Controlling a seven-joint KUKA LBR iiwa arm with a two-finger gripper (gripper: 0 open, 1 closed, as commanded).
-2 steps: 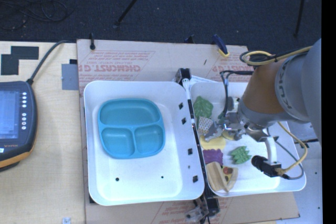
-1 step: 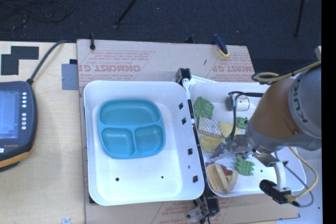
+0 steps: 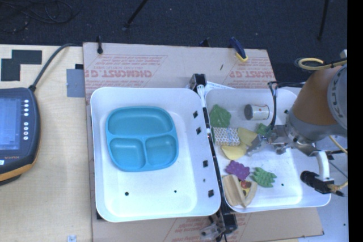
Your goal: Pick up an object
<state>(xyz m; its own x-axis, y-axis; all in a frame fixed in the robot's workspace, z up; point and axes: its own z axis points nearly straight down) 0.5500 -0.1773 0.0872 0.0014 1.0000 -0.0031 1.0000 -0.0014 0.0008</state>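
Observation:
The right white bin holds several small objects. A green broccoli-like piece and a silver cylinder lie at the back. A checkered pad and a yellow piece sit in the middle. Purple grapes, a green leafy piece and a tan wedge lie at the front. My gripper is low in this bin, right beside the yellow piece, with a small green object just behind it. Whether anything is in its grasp is not visible.
The left white bin carries a blue divided plate. A raised divider separates the two bins. A teach pendant lies on the bench at far left. The arm's orange band hangs over the right bin's right side.

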